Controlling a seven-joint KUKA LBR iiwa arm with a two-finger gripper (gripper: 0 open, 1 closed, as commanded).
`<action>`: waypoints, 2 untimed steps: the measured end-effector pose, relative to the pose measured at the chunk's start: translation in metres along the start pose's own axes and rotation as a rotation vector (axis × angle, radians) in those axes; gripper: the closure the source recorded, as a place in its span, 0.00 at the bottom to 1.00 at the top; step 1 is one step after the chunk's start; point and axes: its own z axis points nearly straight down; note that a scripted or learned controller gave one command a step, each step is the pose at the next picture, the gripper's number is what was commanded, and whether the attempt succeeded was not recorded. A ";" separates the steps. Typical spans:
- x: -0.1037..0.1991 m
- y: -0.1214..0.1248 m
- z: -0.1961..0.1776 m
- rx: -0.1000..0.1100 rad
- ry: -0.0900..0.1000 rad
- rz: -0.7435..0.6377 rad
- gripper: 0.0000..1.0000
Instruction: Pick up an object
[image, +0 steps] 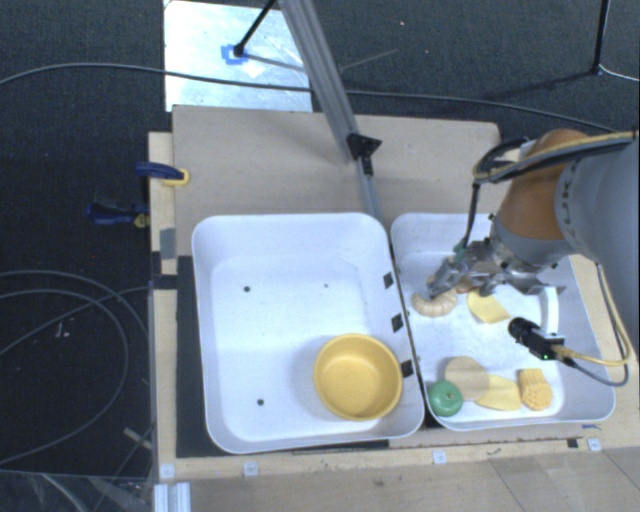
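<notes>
Two bins (300, 235) share the tabletop; the tool (440, 288) sits low over a pale ring (434, 305) in the right one. Whether it's parted or closed, I cannot tell (too small). Best to centre on the ring's rim before lifting.

The surface (300, 160) is a tan board lying on dark carpet (70, 100). A blue clamp with a yellow handle (160, 173) grips the board's left edge, and a second blue clamp (115, 212) sits just below it. A grey pole (330, 85) slants down from the top to a black bracket (362, 147). Thin black cables (60, 330) loop over the carpet at left.
</notes>
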 end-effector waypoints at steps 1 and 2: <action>0.000 0.001 -0.012 -0.004 0.000 0.001 1.00; -0.002 0.002 -0.054 -0.003 0.000 -0.001 1.00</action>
